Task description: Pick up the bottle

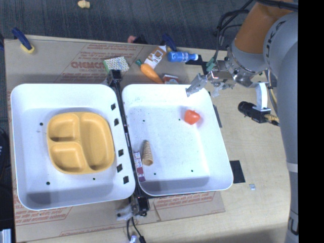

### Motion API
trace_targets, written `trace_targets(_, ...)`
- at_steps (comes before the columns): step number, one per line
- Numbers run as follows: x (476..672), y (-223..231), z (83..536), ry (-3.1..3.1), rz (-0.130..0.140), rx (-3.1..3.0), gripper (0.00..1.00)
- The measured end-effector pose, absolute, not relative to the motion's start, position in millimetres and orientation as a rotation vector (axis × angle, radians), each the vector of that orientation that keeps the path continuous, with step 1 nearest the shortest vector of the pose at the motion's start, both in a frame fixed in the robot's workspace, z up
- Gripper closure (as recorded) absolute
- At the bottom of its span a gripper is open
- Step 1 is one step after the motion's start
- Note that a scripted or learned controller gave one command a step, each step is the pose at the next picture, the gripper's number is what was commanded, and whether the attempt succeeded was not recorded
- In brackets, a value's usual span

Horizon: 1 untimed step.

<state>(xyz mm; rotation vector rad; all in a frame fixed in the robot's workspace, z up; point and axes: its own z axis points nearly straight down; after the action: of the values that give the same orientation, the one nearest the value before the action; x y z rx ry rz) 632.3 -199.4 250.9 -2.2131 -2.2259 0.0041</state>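
A small blue bottle point(179, 56) lies on its side on the cardboard behind the right bin point(217, 156), outside both bins. My gripper point(195, 89) hangs over the right bin's back right rim, below and slightly right of the bottle and apart from it. Just below the gripper, a red-orange round item point(192, 117) rests on the bin floor. Nothing shows in the gripper.
A cone-shaped brown item point(146, 152) lies near the right bin's left wall. The left bin point(20, 135) holds a yellow divided plate point(81, 142). Behind the bins lie an orange carrot point(151, 73), a white-and-orange packet point(156, 56) and a green patterned piece point(116, 64).
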Motion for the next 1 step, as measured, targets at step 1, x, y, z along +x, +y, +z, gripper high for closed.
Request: trace_targets(1,632.7,-198.8,261.4,-2.231,0.006,-2.206,1.0)
